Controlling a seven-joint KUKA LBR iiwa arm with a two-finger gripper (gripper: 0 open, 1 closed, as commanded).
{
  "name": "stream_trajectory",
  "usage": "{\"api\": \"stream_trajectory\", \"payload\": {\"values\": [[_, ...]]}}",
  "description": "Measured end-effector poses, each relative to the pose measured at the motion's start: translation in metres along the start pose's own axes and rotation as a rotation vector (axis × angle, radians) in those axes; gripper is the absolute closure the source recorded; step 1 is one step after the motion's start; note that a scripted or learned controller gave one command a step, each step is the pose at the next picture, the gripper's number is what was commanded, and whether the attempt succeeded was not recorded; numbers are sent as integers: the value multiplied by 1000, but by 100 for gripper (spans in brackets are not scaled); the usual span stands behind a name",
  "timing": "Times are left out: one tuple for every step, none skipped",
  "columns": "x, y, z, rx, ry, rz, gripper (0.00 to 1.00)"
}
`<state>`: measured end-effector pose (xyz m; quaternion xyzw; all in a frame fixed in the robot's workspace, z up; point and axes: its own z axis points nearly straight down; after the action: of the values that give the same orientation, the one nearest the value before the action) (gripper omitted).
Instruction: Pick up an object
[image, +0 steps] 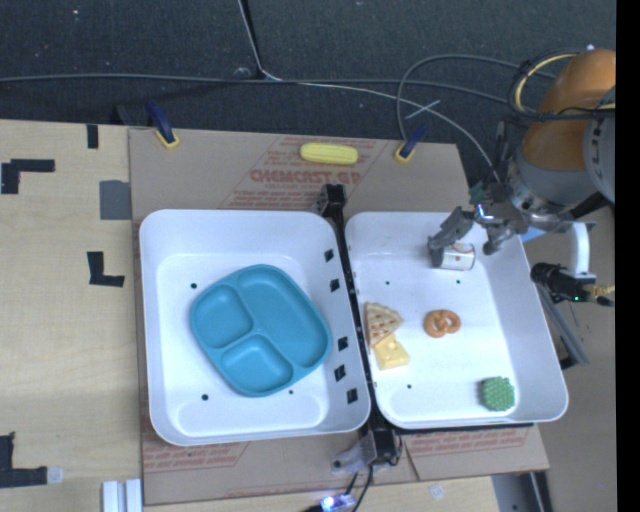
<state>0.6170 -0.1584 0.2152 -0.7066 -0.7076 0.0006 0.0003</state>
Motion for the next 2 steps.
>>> {"api": "stream_trajectory", "payload": {"values": [[5, -6, 46, 4, 0, 0, 0], [7, -1, 108, 6, 0, -1, 0]]}}
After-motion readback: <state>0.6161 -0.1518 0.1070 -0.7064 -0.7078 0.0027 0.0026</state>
